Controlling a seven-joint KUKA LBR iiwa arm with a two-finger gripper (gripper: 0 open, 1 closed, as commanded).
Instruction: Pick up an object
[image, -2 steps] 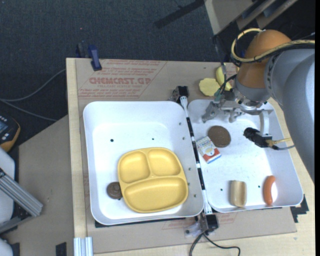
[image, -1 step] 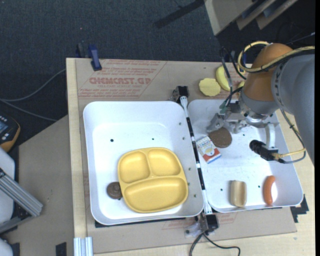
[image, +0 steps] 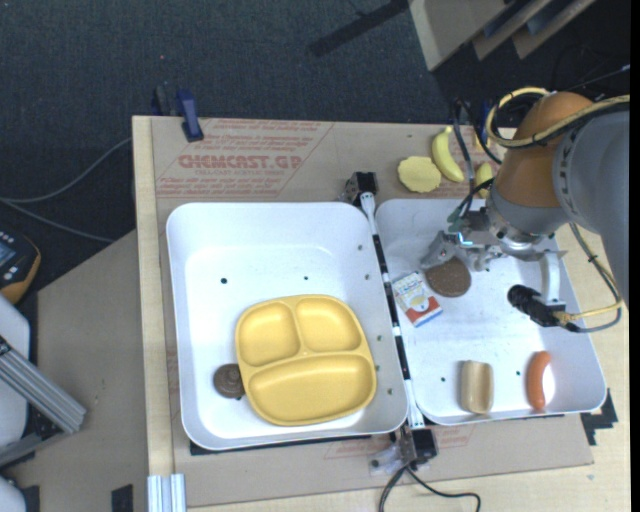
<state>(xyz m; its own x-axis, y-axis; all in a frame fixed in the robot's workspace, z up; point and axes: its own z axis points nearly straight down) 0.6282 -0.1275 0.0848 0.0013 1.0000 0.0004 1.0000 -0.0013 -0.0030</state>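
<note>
The jaws hang in the upper right of the frame, over the right bin, just above a brown disc; whether they are released or clenched I cannot tell. The disc looks flat, stiff and light, so a pinch across its rim seems best, though it lies low against the floor. Just left of it sits a small carton, boxy and printed, probably light and easy to squeeze across its narrow sides. Lower right lie a tan roll and an orange sausage, both smooth and rounded. The left bin holds a glossy yellow tray and a small brown lump. On the bench above lie yellow toy fruits.
</note>
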